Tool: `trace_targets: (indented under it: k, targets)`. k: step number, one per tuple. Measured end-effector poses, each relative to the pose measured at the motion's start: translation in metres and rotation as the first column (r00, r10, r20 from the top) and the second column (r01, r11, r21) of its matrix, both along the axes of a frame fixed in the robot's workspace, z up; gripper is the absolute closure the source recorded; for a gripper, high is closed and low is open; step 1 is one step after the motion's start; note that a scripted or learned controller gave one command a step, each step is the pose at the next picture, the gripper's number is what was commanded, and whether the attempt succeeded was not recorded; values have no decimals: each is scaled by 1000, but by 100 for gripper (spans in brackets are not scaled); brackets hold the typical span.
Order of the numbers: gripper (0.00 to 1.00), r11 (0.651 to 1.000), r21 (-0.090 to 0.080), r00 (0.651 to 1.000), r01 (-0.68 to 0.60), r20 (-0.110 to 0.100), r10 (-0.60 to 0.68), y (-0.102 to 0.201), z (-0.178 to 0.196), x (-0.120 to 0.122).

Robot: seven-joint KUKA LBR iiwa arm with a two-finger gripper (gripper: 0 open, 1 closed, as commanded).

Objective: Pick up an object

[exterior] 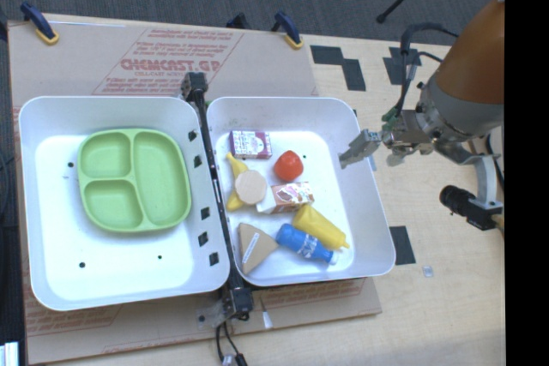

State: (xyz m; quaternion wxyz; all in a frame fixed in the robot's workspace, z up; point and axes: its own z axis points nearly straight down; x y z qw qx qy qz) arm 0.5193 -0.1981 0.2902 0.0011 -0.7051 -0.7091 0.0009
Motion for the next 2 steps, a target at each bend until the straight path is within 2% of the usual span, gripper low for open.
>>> trace_targets:
  k: [1, 2]
  targets:
    - [0, 1000, 1, 1000, -1, -2, 1, 11, -143, -30]
    - [0, 1000, 1, 1000, -2, -1, 2, 50, -199, -43]
